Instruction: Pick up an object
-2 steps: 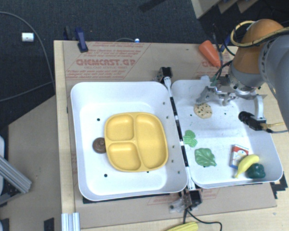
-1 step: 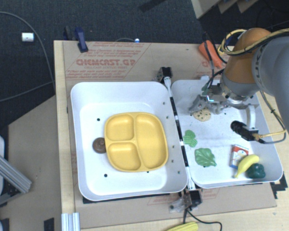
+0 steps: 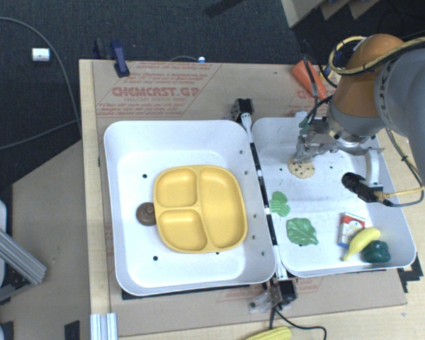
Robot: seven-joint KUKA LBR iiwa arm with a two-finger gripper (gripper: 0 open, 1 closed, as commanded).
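My gripper (image 3: 306, 156) hangs low in the far part of the right bin (image 3: 404, 222), its fingertips just above a tan cookie with dark chips (image 3: 302, 168). I cannot make out the gap between its fingers. Nearer the front of that bin lie a light green leaf piece (image 3: 278, 204), a darker green leaf (image 3: 301, 231), a small red-and-white packet (image 3: 351, 224), a yellow banana (image 3: 359, 242) and a dark green pepper-like toy (image 3: 376, 252).
The left bin (image 3: 120, 154) holds a yellow divided plate (image 3: 198, 208) with a brown round disc (image 3: 146, 214) at its left edge. A black divider bar (image 3: 258, 183) runs between the bins. Cardboard (image 3: 156, 87) lies behind them.
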